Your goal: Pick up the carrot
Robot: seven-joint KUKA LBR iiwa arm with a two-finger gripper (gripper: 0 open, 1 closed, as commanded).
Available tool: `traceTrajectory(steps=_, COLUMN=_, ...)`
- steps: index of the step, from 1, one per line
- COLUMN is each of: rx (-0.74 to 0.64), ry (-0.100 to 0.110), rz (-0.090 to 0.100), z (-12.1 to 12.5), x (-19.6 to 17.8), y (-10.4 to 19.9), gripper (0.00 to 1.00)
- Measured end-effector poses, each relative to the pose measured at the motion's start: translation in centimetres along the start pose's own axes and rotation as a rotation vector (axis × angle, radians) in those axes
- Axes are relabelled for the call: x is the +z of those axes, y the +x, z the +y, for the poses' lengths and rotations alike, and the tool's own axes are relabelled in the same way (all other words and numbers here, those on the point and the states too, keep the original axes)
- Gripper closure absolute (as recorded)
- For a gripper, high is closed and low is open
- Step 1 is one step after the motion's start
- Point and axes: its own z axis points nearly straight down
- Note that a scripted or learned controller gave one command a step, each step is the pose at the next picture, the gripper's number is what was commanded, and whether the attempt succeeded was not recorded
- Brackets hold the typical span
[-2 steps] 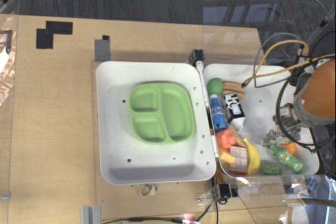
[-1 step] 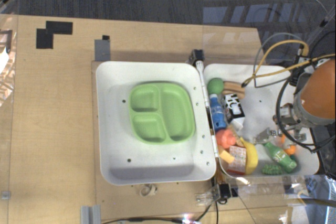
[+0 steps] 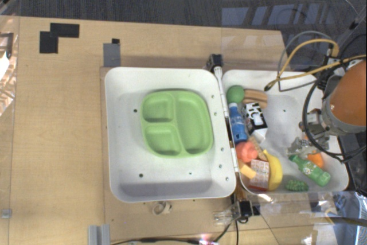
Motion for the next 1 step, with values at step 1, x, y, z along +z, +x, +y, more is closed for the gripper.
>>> traceTrajectory(steps=1, rx=0.0, ry=-0.001, rz=0.0, z=0.02, x=0.03, y=0.01, gripper=0.0)
